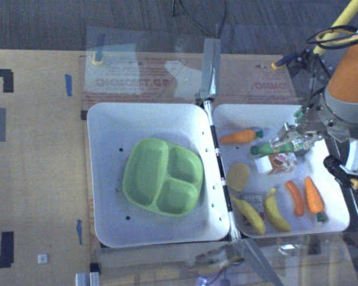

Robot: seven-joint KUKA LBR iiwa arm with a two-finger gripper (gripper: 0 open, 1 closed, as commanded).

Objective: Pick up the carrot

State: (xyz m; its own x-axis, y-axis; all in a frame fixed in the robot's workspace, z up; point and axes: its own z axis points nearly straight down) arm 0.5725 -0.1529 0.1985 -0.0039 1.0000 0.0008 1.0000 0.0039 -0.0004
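In the right bin [341, 224], an orange carrot [238, 137] with a green top lies at the upper left, pointing toward the divider. A second carrot [313, 195] lies near the right wall, its green end toward the front. My gripper [296, 136] hangs over the bin's upper right part, just right of the first carrot and above a green bottle [273, 149]. Nothing is seen held in it. The arm's orange band [349, 79] sits above it at the right edge.
A red-orange pepper [295, 198] lies beside the second carrot. Two bananas [249, 213] [277, 213], a potato [238, 176] and a white-and-red packet [278, 162] share the right bin. The left bin [101, 159] holds a green divided plate [164, 176].
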